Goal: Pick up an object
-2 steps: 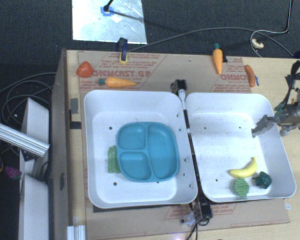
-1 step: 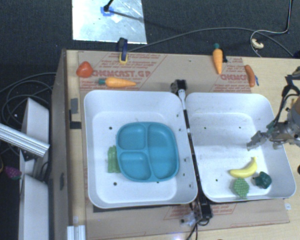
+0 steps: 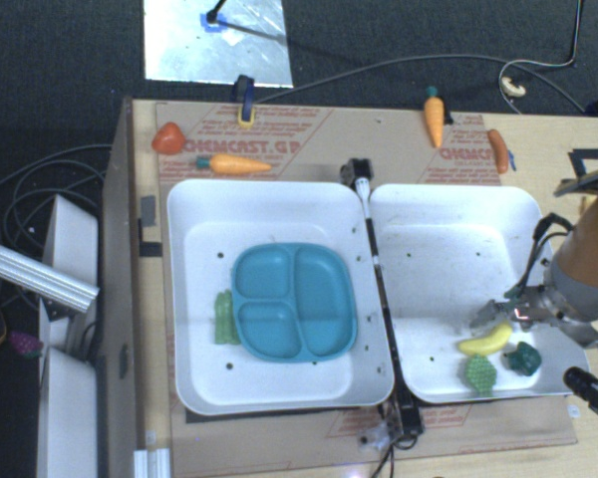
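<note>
Where the arm (image 3: pixel 588 267) is reaching in from the right, its bulk is running off the frame edge, and the gripper (image 3: pixel 498 315) is showing as a blurred grey shape low in the right bin (image 3: pixel 448 217); whether it is released or clenched, I cannot tell. A curved yellow banana (image 3: pixel 485 343) is lying just beneath it, near a knobbly green piece (image 3: pixel 478 373) and a darker teal one (image 3: pixel 523 358). A smooth blue divided plate (image 3: pixel 294 302) is half hiding a green object (image 3: pixel 224 319) in the left bin (image 3: pixel 209 217).
</note>
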You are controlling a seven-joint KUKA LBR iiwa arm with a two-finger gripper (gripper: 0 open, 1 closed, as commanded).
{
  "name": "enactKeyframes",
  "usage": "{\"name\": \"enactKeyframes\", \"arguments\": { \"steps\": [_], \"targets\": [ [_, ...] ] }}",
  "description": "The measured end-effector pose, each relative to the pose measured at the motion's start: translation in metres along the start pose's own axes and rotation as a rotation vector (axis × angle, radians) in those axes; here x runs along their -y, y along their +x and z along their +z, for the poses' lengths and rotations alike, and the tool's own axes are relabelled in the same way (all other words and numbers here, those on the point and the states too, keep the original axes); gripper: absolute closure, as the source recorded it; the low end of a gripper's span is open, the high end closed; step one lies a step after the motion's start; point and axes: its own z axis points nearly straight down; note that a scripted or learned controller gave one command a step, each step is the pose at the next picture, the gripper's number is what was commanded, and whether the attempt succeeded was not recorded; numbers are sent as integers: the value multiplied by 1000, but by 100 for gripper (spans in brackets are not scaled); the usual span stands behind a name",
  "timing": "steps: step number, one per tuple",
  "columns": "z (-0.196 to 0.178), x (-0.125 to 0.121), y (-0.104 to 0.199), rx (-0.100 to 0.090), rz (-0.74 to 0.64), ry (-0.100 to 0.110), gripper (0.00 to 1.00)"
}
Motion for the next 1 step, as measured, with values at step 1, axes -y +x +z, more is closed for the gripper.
{"name": "enactKeyframes", "arguments": {
  "steps": [1],
  "targets": [
    [-11, -2, 0, 1, -1, -4, 100]
  ]
}}
